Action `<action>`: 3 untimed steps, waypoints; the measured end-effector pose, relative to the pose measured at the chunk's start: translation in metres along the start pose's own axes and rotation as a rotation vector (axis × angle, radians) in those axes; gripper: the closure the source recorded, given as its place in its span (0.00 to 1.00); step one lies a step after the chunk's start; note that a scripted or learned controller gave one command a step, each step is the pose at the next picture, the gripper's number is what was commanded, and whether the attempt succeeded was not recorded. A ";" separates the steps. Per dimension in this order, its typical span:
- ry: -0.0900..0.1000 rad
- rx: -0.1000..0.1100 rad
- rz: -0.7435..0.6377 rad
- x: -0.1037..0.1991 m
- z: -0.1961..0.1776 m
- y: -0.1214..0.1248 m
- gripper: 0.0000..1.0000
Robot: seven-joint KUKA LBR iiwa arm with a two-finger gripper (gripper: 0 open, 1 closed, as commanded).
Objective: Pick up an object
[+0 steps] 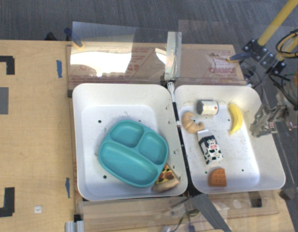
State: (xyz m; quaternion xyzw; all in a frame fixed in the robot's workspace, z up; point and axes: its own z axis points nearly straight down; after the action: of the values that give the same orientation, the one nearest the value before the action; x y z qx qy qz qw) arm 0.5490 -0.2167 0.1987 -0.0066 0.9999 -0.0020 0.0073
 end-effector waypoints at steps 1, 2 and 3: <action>0.001 0.001 0.461 -0.005 -0.122 -0.007 1.00; 0.003 0.002 0.814 -0.003 -0.198 -0.007 1.00; 0.005 0.005 1.258 0.006 -0.264 -0.008 1.00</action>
State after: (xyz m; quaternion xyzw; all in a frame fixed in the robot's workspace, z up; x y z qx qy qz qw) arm 0.5397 -0.2235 0.4624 0.5830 0.8125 0.0006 0.0049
